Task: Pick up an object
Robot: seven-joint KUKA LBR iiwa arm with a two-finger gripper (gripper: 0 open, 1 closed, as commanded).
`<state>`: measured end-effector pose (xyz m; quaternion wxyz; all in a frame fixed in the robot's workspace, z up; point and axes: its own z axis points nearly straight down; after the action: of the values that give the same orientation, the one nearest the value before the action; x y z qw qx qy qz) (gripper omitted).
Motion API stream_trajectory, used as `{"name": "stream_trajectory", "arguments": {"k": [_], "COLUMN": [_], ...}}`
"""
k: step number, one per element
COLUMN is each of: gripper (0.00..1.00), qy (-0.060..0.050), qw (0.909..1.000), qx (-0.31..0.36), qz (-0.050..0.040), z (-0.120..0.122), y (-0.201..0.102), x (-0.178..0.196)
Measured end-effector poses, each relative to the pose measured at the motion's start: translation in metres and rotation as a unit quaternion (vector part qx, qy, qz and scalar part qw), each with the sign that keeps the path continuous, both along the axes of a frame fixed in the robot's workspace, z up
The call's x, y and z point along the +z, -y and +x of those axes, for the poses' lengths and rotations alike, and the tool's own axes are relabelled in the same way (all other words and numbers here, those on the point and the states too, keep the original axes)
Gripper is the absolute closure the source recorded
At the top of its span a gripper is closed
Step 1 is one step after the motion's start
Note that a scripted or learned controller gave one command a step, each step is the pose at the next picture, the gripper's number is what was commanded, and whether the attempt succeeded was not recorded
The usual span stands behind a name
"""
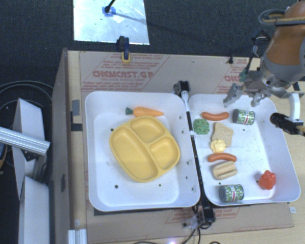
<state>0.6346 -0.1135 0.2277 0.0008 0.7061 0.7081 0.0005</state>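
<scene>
Here gripper (pixel 242 96) hovering open, holding nothing, over far edge of right bin (pixel 283 151), just above can (pixel 243 117).

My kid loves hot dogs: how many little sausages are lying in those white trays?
2, both in the right bin: one sausage near its far edge, beside a green can, and another sausage lower down, just above a bun. None looks hidden.

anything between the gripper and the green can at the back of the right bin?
Nothing visible. The gripper hangs above the back of the right bin, with the green can lying just below it in the view. The sausage lies to the can's left, apart from it.
</scene>
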Motion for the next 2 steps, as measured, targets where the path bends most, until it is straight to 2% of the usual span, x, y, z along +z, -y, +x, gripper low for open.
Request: {"name": "stream_trajectory", "arguments": {"k": [1,2], "gripper": [0.0,0.0], "qy": [-0.001,-0.001], "qw": [1.0,1.0], "qx": [-0.001,-0.001], "qz": [-0.0002,0.0003], "z": [-0.012,-0.049], "y": [0.019,-0.012], "x": [-0.048,-0.1]}}
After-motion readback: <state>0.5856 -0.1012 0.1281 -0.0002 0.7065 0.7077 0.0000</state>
